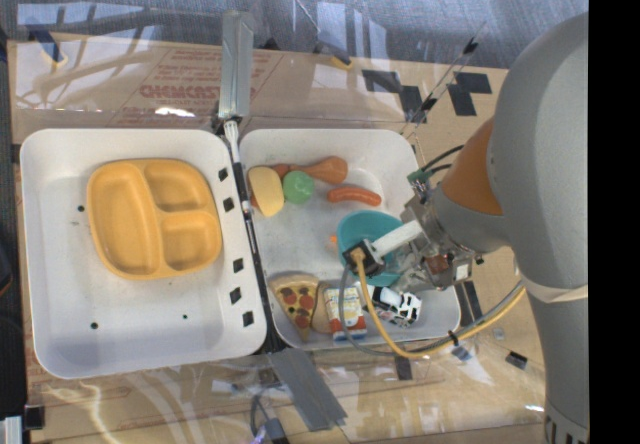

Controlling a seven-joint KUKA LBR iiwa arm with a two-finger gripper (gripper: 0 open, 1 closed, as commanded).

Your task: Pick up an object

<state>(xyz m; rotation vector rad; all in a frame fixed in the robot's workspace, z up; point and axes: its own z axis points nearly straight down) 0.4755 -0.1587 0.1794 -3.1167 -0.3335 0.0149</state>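
Arm (540, 162): grey, with orange band, reaching in from the right over the right bin.
Gripper (392, 277): low over the right bin's lower right part, just above the teal bowl's lower edge and the small black-and-white toy; fingers hidden among cables and mount, so spread or pressed together cannot be told; nothing seen pinched.
Right bin (300, 144): white, shallow, holding all small objects.
Teal bowl (365, 229): middle right of the right bin, partly covered by the gripper.
Black-and-white toy (397, 304): near the bin's lower right corner, beside a yellow cable.
Pizza slice (296, 298): lower left corner.
Orange carton (342, 312): just right of the pizza slice.
Yellow piece (266, 190), green ball (298, 187), chicken leg (325, 170), carrot (354, 196): in a row along the upper part.
Left bin (60, 332): bearing a yellow divided plate (153, 216).
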